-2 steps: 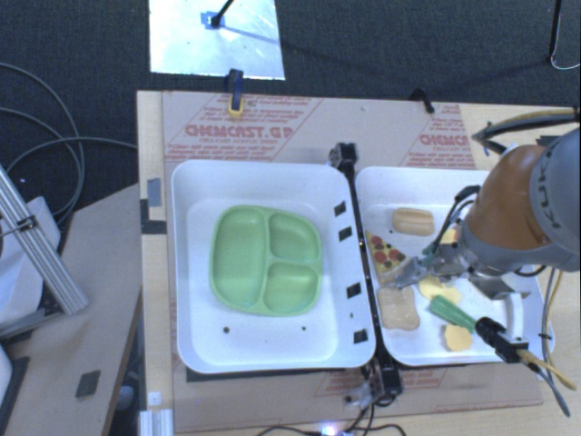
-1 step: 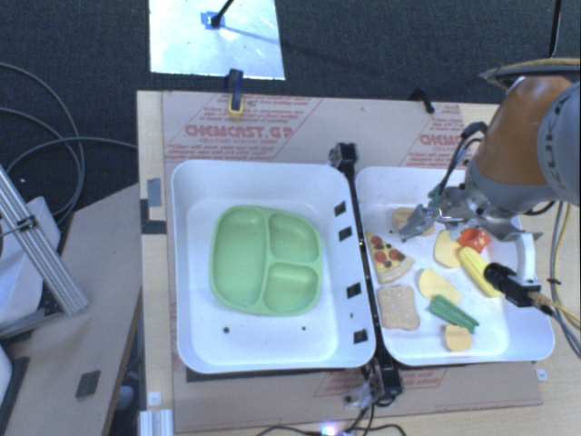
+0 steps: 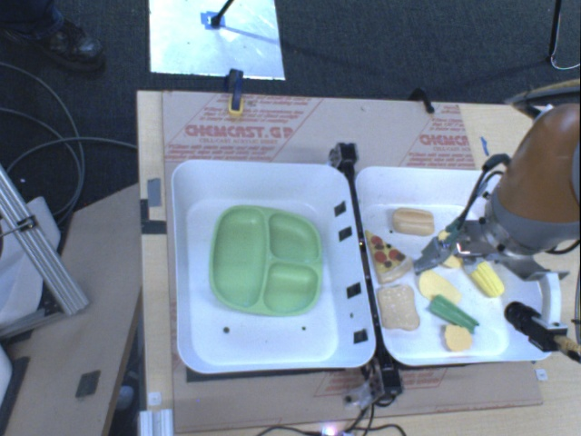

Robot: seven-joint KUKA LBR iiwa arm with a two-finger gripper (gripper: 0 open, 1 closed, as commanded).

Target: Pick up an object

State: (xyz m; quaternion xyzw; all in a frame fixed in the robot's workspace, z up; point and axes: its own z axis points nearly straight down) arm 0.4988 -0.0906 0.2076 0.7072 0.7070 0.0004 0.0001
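The right bin (image 3: 508, 189) holds several toy foods. Among them are a tan bread roll (image 3: 413, 221), a pizza slice (image 3: 388, 256), a speckled cracker (image 3: 398, 306), a pale yellow slice (image 3: 438, 286), a green pepper strip (image 3: 452, 313), an orange-yellow piece (image 3: 458, 338) and a corn cob (image 3: 487, 279). My gripper (image 3: 433, 258) hangs low over the middle of this bin. It sits just right of the pizza slice and above the yellow slice. Small yellow bits show close around it; I cannot make out anything held in it.
The left bin (image 3: 195, 334) carries a green divided plate (image 3: 266, 260). A black divider (image 3: 359, 262) with clips runs between the bins. The grey and orange arm (image 3: 543, 184) covers the right bin's far right side. Cardboard lies under both bins.
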